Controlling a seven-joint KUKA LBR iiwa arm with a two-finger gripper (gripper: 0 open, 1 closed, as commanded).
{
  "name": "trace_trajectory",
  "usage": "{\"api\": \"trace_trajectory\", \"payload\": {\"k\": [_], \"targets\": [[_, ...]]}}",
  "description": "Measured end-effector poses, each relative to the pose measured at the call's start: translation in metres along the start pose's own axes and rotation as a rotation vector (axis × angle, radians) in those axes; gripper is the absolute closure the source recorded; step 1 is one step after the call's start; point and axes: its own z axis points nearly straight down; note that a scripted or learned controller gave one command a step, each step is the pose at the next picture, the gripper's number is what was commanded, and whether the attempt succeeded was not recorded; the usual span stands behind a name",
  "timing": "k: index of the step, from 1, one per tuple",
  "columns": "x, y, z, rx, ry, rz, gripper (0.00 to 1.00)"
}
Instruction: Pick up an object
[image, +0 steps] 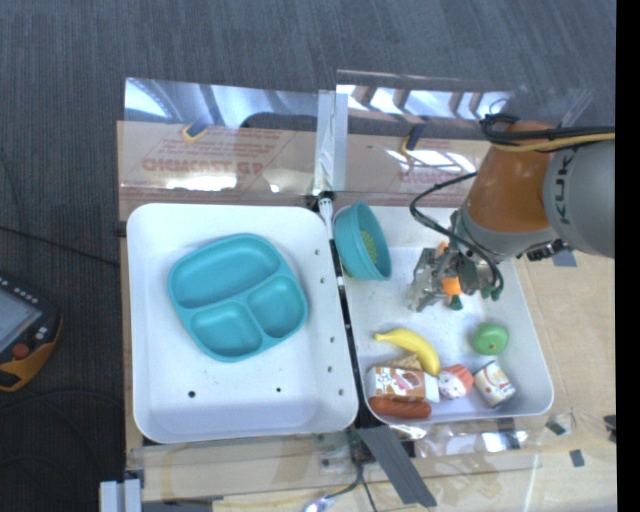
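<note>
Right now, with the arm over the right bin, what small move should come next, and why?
Probably shift toward the green apple and lower. The gripper sits over bare bin floor, between the teal bowl and the apple, nothing visibly held; the apple lies nearby, apart from the banana.

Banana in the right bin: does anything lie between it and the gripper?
Nothing visible does. The gripper hangs over bare white floor of the right bin, and the banana lies just below-left of it in the view, uncovered.
</note>
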Motion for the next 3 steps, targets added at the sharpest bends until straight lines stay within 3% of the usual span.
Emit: {"api": "trace_trajectory", "payload": {"k": [1,2,3], "targets": [[0.0000,0.0003,0.0001,0.000,0.000,0.000,0.00],[0.0002,0.0005,-0.0076,0.001,0.001,-0.001,1.00],[0.0003,0.0006,-0.0075,0.001,0.001,-0.001,0.00]]}}
